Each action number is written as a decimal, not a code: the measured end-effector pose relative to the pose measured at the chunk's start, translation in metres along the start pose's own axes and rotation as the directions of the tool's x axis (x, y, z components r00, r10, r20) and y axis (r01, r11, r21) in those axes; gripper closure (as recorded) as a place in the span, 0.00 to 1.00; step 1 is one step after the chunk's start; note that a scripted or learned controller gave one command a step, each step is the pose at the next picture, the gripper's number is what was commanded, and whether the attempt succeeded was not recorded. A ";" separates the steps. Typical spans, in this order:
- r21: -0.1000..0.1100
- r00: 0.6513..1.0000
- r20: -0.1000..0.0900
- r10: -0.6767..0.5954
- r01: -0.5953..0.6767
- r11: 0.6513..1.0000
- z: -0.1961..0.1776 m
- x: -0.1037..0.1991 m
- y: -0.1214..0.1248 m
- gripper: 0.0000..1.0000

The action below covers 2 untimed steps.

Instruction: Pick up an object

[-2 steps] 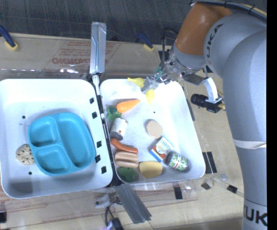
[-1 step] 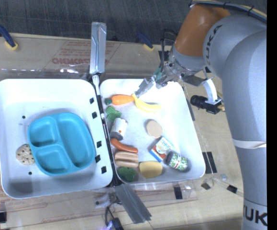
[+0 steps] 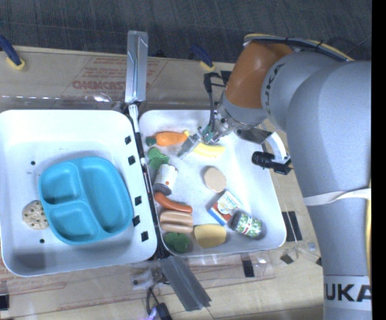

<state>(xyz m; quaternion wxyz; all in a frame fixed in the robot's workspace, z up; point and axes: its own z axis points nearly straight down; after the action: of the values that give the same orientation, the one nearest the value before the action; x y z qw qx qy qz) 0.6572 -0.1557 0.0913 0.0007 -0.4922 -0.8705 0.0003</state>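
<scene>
Left bin (image 3: 13, 179): blue divided tray (image 3: 83, 199) with a cookie (image 3: 35, 215) beside it; not in play. Right bin (image 3: 273, 205): toy foods crowded along its left wall, a carrot (image 3: 171, 139) at the top. The hand (image 3: 203, 139) hovers low between the carrot and a banana (image 3: 209, 150), the likely target; its opening cannot be judged. Recommend centring over one item, clear of its neighbours, before closing.

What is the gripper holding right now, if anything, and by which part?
It cannot be told. The gripper sits low in the right bin, between the carrot and the banana, but no object shows between its fingers.
</scene>
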 end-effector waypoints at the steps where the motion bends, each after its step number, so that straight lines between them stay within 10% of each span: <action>1: -0.003 1.000 0.003 -0.006 0.006 1.000 -0.012 0.000 0.002 1.00; 2: -0.004 1.000 0.004 -0.010 0.010 1.000 -0.023 0.000 0.004 1.00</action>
<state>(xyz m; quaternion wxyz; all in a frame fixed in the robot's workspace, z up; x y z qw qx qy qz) 0.6603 -0.1534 0.1145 -0.0023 -0.4878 -0.8730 -0.0005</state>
